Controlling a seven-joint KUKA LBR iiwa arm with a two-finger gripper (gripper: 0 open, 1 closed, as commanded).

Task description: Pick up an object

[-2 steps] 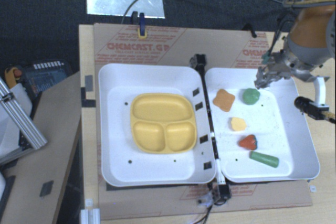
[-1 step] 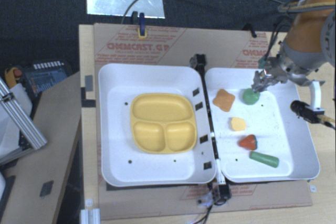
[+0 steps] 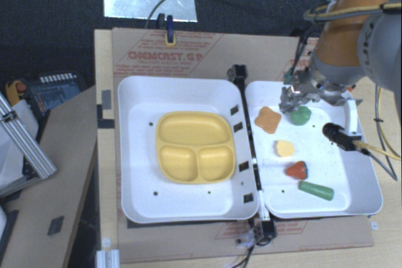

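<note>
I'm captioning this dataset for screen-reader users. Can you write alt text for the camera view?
A grey robot arm reaches in from the right, its hand low over a round green item in the right white bin, which also holds orange, yellow, red and long green pieces. The left bin holds a yellow divided tray.

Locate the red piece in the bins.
The red piece lies in the right bin, toward its near edge, between the pale yellow piece above it and the green cylinder just below-right.
</note>
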